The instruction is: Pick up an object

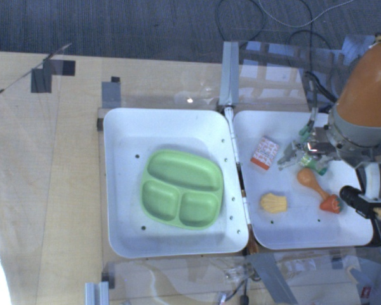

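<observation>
Although the gripper (303, 152) hangs low over the right bin (362, 237), just above the upper end of the orange toy (317, 189), nothing sits visibly between it and lifted, so the pick looks not yet made; whether it is open or closed I cannot tell. The toy lies flat on the bin floor, its long axis slanting from upper left to lower right, red end pointing lower right

The grey KUKA arm with an orange band (367, 84) reaches in from the right, its two-finger metal gripper (292, 158) angled low and leftward.
</observation>
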`<act>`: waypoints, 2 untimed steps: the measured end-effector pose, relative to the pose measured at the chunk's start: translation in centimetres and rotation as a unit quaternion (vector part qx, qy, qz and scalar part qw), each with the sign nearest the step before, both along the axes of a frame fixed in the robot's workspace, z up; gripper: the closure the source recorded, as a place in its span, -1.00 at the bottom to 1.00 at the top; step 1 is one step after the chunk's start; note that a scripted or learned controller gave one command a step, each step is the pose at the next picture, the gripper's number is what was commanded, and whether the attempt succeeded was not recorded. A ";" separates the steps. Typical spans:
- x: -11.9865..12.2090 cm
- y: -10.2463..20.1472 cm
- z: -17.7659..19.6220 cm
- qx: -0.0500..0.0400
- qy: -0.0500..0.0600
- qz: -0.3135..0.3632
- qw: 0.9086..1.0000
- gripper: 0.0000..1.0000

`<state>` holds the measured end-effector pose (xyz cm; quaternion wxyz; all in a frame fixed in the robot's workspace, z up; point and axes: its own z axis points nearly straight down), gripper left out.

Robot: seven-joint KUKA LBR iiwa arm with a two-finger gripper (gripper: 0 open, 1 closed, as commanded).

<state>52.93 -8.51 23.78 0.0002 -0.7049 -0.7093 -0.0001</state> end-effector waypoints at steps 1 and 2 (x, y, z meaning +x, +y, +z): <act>3.0 -7.3 -5.2 0.000 0.000 0.000 1.000 -1.00; 5.1 -10.1 -13.3 -0.004 -0.011 0.071 0.997 -1.00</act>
